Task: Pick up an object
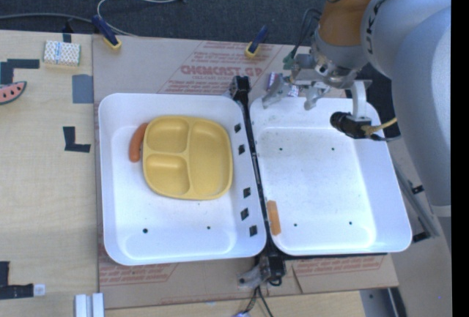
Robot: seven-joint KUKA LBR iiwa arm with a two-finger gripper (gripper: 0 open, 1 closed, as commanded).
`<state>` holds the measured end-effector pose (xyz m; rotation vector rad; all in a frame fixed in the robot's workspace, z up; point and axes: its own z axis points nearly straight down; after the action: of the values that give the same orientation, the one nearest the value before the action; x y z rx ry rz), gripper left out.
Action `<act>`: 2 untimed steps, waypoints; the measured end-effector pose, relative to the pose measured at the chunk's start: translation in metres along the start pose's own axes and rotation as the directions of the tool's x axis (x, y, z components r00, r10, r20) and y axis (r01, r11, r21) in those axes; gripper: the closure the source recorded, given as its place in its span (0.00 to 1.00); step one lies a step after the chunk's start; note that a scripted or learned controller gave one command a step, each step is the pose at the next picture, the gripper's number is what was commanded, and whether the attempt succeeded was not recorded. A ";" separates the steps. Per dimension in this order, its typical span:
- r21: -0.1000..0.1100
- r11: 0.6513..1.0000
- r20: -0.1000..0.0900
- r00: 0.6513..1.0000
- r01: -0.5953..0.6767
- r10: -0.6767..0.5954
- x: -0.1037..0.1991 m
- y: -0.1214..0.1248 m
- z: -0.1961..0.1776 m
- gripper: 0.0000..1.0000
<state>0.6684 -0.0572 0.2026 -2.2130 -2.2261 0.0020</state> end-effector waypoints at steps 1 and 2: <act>0.001 1.000 -0.002 1.000 0.001 -0.001 0.001 0.000 -0.009 1.00; 0.001 1.000 -0.001 1.000 0.001 -0.001 0.001 0.000 -0.009 0.00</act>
<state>0.6685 -0.0564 0.2120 -2.2105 -2.2268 0.0016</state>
